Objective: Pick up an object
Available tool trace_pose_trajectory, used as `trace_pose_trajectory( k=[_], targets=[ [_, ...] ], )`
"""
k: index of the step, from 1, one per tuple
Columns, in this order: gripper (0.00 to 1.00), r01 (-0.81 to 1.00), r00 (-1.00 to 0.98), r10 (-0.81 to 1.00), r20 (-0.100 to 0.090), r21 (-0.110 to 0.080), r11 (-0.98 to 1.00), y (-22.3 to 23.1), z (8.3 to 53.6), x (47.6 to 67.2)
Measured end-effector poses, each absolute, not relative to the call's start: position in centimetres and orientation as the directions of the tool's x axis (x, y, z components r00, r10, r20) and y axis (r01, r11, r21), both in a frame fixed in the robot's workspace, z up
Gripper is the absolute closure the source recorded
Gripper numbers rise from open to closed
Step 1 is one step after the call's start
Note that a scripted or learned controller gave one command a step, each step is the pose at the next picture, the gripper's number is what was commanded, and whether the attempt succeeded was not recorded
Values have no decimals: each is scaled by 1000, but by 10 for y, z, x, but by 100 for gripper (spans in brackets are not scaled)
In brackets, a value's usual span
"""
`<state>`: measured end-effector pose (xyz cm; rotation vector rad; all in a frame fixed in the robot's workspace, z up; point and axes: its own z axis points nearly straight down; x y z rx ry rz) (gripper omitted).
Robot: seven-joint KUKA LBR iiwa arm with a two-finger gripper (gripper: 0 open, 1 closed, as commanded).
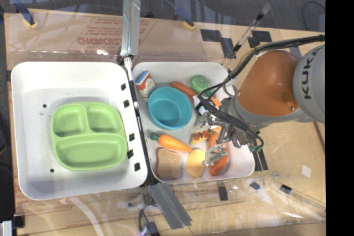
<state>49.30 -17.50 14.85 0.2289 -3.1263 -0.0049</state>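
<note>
Bench, two white bins.
Hovering hand (215,149) over toy food (219,163); grip state unclear; light, slippery, taking mid-body.

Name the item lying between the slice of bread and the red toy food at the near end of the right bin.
In the camera view, a pale yellow toy food piece lies between the slice of bread and the red toy food.
</note>
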Motion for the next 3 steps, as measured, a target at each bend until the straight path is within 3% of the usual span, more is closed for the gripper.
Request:
trace_pose_trajectory(
  k=[1, 2, 3],
  targets=[
    [0, 217, -976, 217, 3, 1, 976, -139, 91, 530],
    [100, 209, -978, 209, 2, 1, 978, -137, 102, 532],
    [100, -483, -875, -483, -5, -3, 875, -172, 98, 533]
  ],
)
